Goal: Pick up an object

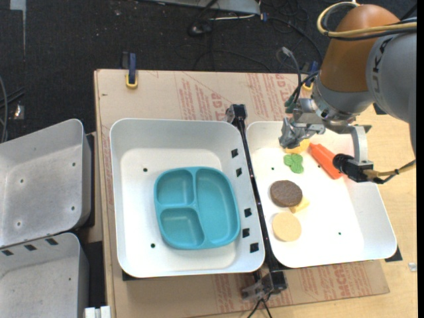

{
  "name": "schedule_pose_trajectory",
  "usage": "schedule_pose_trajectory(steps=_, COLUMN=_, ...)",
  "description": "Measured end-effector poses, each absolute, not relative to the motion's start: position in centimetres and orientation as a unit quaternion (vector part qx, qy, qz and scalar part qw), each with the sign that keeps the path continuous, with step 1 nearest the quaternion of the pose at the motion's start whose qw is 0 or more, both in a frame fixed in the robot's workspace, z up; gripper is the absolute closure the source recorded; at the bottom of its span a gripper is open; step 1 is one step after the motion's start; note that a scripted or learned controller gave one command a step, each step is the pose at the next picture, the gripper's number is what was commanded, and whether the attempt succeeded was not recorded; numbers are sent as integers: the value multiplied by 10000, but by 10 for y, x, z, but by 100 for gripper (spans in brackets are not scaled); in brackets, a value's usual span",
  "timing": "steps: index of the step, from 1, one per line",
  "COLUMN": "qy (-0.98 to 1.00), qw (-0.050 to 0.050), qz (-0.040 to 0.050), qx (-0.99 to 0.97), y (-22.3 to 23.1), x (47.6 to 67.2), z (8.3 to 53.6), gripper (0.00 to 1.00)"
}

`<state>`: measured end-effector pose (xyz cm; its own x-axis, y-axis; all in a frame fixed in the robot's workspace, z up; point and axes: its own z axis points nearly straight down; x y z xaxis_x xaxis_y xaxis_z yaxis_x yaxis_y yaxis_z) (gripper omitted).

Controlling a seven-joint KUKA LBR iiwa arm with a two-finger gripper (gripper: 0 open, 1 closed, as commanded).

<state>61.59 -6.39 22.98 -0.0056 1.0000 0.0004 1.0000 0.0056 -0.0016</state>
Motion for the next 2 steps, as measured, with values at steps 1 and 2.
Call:
schedule_pose_trajectory(steps=1, qy=-7084, qw=5, qz=8, qx=-7058, y=-19, x=604, z=222, gripper=100)
schedule_pose_trajectory(steps=2, qy=-7090, qw=6, qz=5, qx=-7052, y=35, x=597, z=214, gripper=100)
